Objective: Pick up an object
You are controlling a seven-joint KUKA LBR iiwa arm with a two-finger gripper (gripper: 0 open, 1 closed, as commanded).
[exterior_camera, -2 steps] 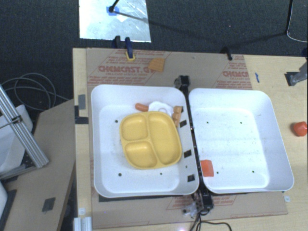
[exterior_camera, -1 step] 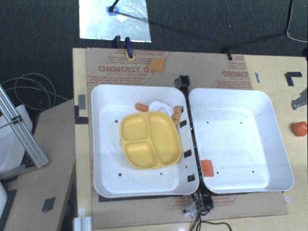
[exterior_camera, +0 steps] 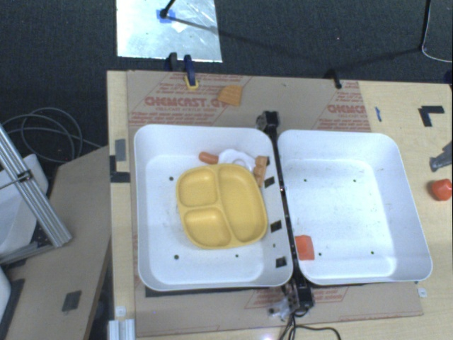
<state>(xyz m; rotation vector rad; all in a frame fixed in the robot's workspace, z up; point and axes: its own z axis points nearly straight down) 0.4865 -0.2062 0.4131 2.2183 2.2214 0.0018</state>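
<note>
Yellow divided plate (exterior_camera: 221,206) in left bin (exterior_camera: 152,190), orange block (exterior_camera: 304,246) in right bin (exterior_camera: 396,211)

A divided plate (exterior_camera: 221,206) lies in the left bin (exterior_camera: 152,190); a small block (exterior_camera: 304,246), perhaps foam, in the right bin (exterior_camera: 396,190).

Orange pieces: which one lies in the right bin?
The orange block at the right bin's near-left corner. The sausage lies in the left bin.

The bench (exterior_camera: 120,91) bears two white bins (exterior_camera: 152,261) on cardboard (exterior_camera: 297,99).
</note>
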